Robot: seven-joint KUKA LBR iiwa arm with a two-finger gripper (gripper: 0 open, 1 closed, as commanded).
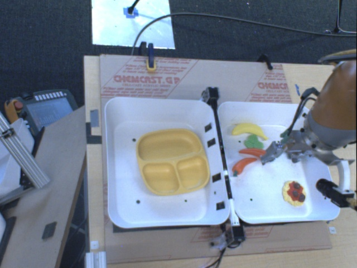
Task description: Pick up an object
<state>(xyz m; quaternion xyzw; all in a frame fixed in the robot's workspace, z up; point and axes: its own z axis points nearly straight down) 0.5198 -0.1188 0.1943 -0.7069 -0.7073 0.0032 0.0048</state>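
I judge this the approach step. The gripper (pixel 271 152) hangs at right-centre of the frame, just beside the orange pepper (pixel 245 164); I cannot tell its state. Next, I must centre over it and descend.

You have two bins side by side on the bench; in the left bin (pixel 120 149) a divided tray (pixel 172 161) lies at the middle; in the right bin (pixel 262 205) the things lie apart: a banana (pixel 249 129) at the far side, a leafy piece (pixel 254 141) just near of it, two peppers (pixel 245 159) nearer again, and a small pizza (pixel 294 192) at the near right; the gripper (pixel 272 152) sits just right of the peppers.
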